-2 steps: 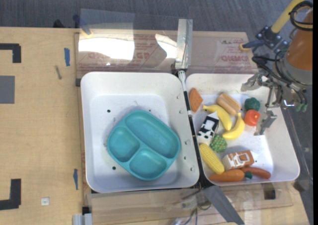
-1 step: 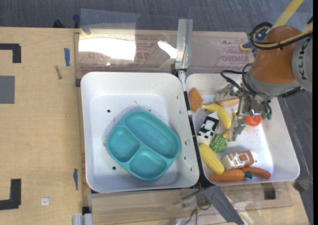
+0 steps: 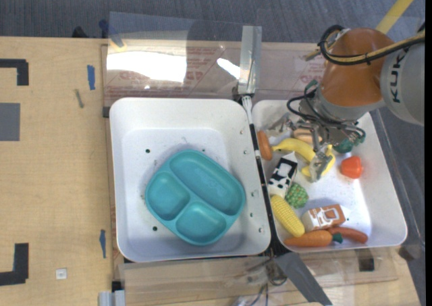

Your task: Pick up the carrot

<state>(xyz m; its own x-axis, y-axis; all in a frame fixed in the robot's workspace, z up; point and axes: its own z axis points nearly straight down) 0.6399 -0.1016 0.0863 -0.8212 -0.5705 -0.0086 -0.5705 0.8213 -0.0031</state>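
Note:
The carrot [image 3: 312, 238], orange and elongated, lies along the front wall of the right bin [image 3: 388, 210], pointing left to right. My gripper [image 3: 322, 150] hangs below the orange wrist band at the back of that bin, well behind the carrot. It is right above a yellow banana [image 3: 295, 146] and touches nothing I can make out.
Around the carrot lie a corn cob [image 3: 285, 213], an orange-and-white carton [image 3: 325, 217] and a red sausage-like piece [image 3: 349, 234]. A green broccoli [image 3: 295, 195], a black-and-white box [image 3: 283, 171] and an orange-red fruit [image 3: 351, 167] sit mid-bin. The left bin [image 3: 128, 129] holds a teal divided plate [image 3: 195, 196].

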